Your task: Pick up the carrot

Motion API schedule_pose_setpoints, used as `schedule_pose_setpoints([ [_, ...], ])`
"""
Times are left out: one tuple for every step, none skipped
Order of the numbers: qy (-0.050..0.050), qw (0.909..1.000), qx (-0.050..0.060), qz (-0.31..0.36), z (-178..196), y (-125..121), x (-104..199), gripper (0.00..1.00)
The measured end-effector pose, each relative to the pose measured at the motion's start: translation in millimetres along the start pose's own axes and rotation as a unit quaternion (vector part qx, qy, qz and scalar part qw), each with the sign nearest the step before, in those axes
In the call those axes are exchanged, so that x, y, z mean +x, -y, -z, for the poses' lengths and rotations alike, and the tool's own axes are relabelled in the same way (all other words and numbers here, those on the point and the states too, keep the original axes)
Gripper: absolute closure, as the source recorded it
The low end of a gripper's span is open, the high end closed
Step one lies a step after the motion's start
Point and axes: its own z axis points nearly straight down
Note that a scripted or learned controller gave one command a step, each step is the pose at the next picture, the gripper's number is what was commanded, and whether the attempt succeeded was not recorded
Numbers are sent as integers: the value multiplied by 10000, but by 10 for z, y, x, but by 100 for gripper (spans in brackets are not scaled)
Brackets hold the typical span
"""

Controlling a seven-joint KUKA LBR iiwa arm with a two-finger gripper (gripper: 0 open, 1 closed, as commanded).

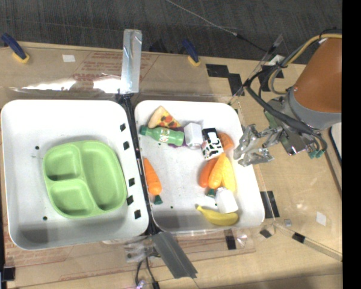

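The carrot [151, 178] is orange with a green stub at its near end. It lies along the left wall of the right bin [180, 188], near the divider. My gripper [253, 147] hangs just past the bin's right rim, well to the right of the carrot. Its metal fingers are spread, with nothing between them.
The right bin also holds a green bottle [165, 136], a pizza slice [162, 117], a black-and-white carton [212, 144], orange and yellow produce [216, 171], a white piece [227, 200] and a banana [217, 216]. A green divided plate [84, 178] sits in the left bin [24, 131].
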Motion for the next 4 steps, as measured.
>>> schedule_pose_setpoints([
  [-47, 9803, -64, 1975, -813, -104, 297, 100],
  [-17, 9872, -49, 1595, -665, -554, -502, 100],
  [-21, 9767, -45, 2146, -555, -395, -1411, 100],
  [-14, 9699, -36, 2433, -451, -171, -1495, 100],
])
